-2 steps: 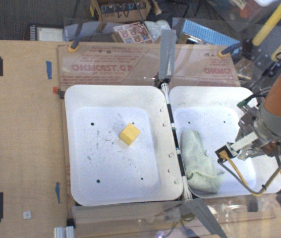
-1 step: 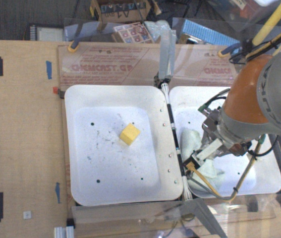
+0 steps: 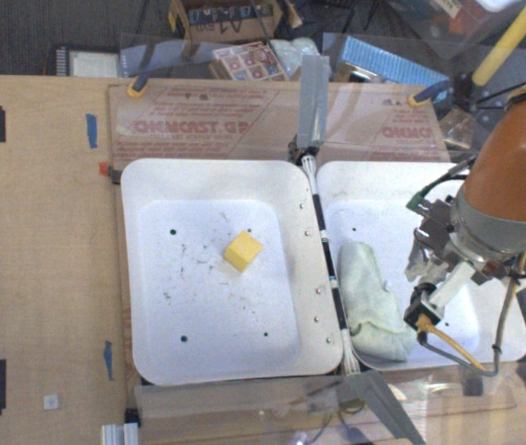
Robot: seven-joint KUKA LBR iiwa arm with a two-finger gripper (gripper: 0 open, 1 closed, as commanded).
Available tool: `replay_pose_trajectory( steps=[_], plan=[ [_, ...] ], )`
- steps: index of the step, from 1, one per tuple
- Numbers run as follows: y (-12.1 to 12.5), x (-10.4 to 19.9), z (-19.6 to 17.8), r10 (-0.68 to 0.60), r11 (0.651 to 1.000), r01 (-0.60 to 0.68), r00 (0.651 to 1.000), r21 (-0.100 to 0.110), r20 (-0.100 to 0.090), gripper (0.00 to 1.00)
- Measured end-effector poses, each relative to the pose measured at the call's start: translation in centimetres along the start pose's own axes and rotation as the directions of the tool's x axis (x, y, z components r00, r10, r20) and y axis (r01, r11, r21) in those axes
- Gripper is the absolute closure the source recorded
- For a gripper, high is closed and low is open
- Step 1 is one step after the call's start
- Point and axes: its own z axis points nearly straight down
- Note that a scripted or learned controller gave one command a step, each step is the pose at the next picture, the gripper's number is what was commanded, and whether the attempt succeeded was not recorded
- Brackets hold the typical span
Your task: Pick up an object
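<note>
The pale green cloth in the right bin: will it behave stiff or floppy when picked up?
The cloth lies bunched in soft folds, so it probably droops when lifted. It looks thin, likely light, and unlikely to roll.

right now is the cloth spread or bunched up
Bunched: the cloth is a rumpled lump at the left wall of the right bin.

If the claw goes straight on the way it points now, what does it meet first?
The claw points down into the right bin, so probably that bin's bare floor, beside the pale green cloth. Depth is unclear; it may graze the cloth's edge.
</note>
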Motion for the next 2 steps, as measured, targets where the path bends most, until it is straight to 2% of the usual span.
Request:
replay_pose_trajectory(
  steps=[1, 2],
  plan=[
    [-6.4, 9.0, 1.1, -0.158, 0.987, 0.158, 0.987, 0.006, 0.000, 1.00],
    [-10.5, 14.0, 4.2, -0.001, 1.000, 0.001, 1.000, 0.007, 0.002, 1.00]
  ],
)
